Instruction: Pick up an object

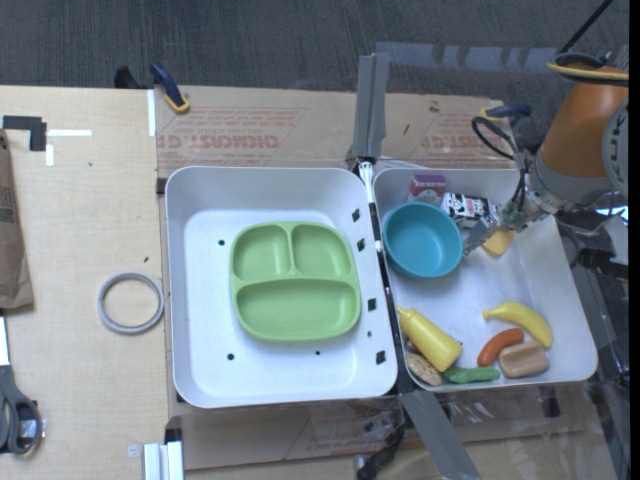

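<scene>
My gripper [497, 230] hangs low at the back of the right bin [570, 298], just right of a blue bowl [423, 240]. A small pale yellow piece [497, 244] lies right at its tip; whether the gripper holds it is unclear. Close behind the tip lie a black-and-white packet [464, 206] and a purple box [428, 184]. Toward the front of this bin lie a banana [521, 321], a red sausage [499, 346], a brown bread piece [524, 361], a green bean pod [471, 374], a yellow bottle [431, 337] and a cookie [423, 370].
The left bin [195, 298] holds a green divided plate [295, 280]. A grey ring [131, 301] lies on the bench to the left. A metal post [369, 108] stands behind the gap between the bins. The arm's orange band [590, 118] is above the right bin's far corner.
</scene>
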You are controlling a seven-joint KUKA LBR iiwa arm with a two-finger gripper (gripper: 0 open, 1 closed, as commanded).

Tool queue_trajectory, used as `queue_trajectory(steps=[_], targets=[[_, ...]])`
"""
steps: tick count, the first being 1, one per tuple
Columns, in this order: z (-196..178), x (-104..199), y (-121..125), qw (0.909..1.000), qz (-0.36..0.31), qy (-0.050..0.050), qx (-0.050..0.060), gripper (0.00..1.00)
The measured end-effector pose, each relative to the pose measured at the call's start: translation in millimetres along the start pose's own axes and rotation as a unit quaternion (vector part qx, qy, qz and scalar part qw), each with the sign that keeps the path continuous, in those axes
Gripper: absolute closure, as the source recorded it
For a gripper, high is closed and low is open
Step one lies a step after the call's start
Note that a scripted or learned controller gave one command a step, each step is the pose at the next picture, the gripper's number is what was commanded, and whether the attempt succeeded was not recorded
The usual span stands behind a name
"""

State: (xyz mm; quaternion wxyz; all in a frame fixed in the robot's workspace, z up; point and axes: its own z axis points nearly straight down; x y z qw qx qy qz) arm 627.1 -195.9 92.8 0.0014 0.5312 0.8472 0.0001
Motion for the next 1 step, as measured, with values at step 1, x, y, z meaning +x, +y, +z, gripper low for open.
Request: queue_trajectory(steps=[1], targets=[[-0.6, 6.5, 8.9, 0.9992, -0.04, -0.003, 0.001, 0.0]])
